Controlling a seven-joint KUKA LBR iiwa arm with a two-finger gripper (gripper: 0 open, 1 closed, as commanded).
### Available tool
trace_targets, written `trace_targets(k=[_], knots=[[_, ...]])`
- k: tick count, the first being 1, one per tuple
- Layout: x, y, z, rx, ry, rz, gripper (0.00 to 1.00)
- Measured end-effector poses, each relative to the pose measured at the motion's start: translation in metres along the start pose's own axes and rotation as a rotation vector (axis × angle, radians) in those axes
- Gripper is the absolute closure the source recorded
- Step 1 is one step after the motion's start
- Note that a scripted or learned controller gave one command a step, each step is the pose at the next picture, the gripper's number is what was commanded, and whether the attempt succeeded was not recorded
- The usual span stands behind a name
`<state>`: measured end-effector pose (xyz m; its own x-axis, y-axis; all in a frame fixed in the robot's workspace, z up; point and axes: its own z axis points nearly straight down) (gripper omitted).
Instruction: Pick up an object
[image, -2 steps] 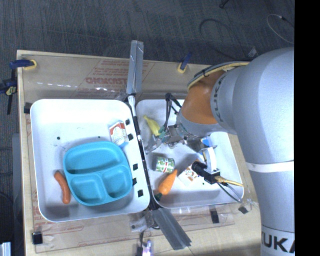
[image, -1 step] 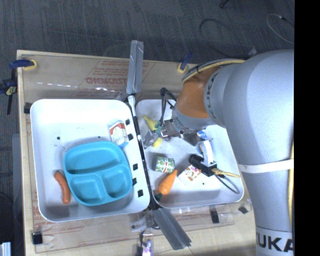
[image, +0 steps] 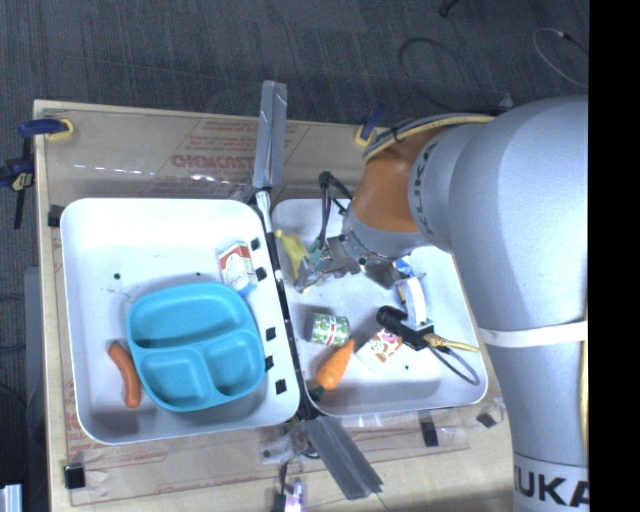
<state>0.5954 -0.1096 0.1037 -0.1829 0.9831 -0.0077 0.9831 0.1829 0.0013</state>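
Likely target: yellow item (image: 289, 248), the thing nearest the gripper; a judgement, since the task names no particular object.
Where it sits: centre of the frame, upper-left corner of the right bin (image: 400, 403), just beside the wall between the bins.
Handling, judged: small and long, probably light; looks smooth, so it may slip. Too small in frame to tell stiff from soft.
Where to hold, judged: across the narrow middle, coming from the open side; the wall crowds the other side.
Gripper (image: 318, 264): low in the right bin, just right of the yellow item; contact not clear. Open or closed: cannot tell. Nothing seen held.
Arm (image: 520, 230): grey with an orange band, fills the right of the frame.
Nearby in the right bin: green can (image: 328, 328) below the gripper, carrot (image: 336, 364) below that by the dividing wall, red-and-white packet (image: 381, 347) lower centre, white tube (image: 410, 296) to the right.
Left bin (image: 130, 240): blue tray (image: 195, 345) at centre-left of frame, sausage (image: 124, 373) just left of it, small carton (image: 235, 266) above it near the divider.
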Motion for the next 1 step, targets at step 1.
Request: trace_targets(k=[1], knots=[[0.0274,0.0681,-0.0903,0.002,0.008,0.004,1.0]])
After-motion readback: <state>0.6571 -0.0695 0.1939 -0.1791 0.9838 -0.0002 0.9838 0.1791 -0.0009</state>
